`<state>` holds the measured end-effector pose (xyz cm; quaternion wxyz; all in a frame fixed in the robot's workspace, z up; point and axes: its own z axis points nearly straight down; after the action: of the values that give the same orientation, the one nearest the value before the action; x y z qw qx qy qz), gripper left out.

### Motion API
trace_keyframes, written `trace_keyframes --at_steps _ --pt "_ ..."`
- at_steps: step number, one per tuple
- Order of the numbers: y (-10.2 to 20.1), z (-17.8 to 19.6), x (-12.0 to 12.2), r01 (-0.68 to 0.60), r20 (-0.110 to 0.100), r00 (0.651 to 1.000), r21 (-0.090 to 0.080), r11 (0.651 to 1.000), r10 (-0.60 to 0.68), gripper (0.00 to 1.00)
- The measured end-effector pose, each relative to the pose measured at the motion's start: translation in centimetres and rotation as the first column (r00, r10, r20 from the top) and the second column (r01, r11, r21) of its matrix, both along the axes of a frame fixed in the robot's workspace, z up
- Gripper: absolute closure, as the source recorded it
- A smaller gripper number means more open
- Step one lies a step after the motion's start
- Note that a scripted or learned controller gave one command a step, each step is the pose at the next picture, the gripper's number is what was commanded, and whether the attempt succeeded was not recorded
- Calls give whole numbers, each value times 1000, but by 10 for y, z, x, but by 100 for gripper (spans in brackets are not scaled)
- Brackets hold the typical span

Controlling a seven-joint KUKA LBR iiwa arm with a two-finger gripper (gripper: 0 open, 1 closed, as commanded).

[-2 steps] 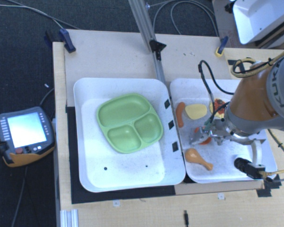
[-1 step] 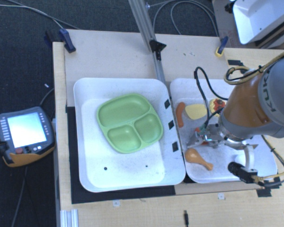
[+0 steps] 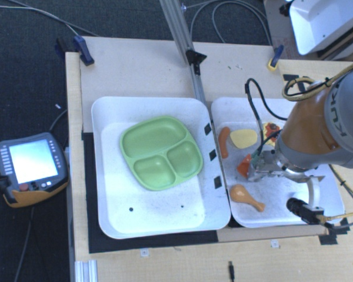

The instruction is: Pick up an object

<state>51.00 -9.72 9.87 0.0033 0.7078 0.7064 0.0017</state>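
A pale wooden desk (image 3: 135, 69) stands on a dark carpeted floor (image 3: 23, 69), with blue clamps (image 3: 82, 50) gripping its far edge. A grey metal pole (image 3: 176, 22) slants up from the desk, loose cables (image 3: 223, 16) trail behind, and a handheld control pendant (image 3: 29, 169) with a lit screen lies on the floor.

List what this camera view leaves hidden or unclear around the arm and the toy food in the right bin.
- gripper: its tips are covered by the arm's wrist, so open or shut is unclear.
- red item: partly under the gripper; its shape and any contact are unclear.
- colourful item: mostly behind the arm's orange band; unidentifiable.
- right bin: its right side is covered by the arm.
- black specks in the left bin: too small to identify.
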Motion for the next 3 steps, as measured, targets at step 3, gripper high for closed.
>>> trace_keyframes --at_steps 3 --pt "-8 173 -7 -4 1 1000 0 1000 4 100"
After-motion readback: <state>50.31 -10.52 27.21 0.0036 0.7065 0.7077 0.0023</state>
